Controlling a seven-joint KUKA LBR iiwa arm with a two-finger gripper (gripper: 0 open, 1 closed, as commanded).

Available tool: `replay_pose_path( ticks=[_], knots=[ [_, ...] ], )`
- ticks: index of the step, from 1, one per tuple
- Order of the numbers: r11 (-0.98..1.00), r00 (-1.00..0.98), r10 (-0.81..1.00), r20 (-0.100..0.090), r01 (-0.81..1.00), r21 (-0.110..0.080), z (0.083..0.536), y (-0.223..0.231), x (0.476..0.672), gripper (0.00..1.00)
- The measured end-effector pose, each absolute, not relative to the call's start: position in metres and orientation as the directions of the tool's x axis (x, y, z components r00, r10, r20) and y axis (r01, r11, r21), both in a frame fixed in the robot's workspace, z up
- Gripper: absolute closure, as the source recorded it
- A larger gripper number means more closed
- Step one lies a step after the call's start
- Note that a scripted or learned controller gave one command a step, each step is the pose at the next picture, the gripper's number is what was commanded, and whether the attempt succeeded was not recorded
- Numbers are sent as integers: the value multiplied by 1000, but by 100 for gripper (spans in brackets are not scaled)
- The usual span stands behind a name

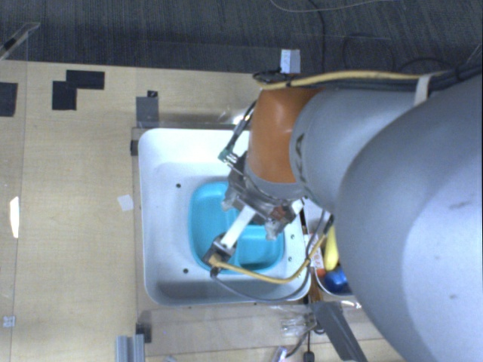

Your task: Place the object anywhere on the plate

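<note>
A light blue plate (204,217) lies in the left white bin (162,194), towards its right side. The grey arm with its orange band reaches in from the right and covers the plate's right half. My gripper (260,211) hangs below the wrist, directly over the plate. The arm's bulk hides whatever lies under the gripper, and I see no object between its tips.
At the arm's lower edge, in the right bin, a yellow thing (330,249) and a blue round thing (337,280) peek out. Black tape marks (75,87) sit on the wooden bench at far left. A metal bracket (148,108) stands at the bin's far corner.
</note>
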State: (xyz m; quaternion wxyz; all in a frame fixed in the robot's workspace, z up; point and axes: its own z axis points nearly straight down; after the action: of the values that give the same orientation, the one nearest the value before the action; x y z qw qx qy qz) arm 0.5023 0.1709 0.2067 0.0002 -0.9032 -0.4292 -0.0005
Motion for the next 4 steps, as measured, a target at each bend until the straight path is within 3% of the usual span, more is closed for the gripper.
replay_pose_path(
  ticks=[1,2,3,4],
  knots=[
    [-629,629,777,4,777,1,217,172,504,100],
    [-379,379,925,2,925,2,209,146,507,100],
    [-513,513,858,3,858,4,257,52,488,100],
    [-649,649,761,4,761,3,389,112,576,100]
  ],
)
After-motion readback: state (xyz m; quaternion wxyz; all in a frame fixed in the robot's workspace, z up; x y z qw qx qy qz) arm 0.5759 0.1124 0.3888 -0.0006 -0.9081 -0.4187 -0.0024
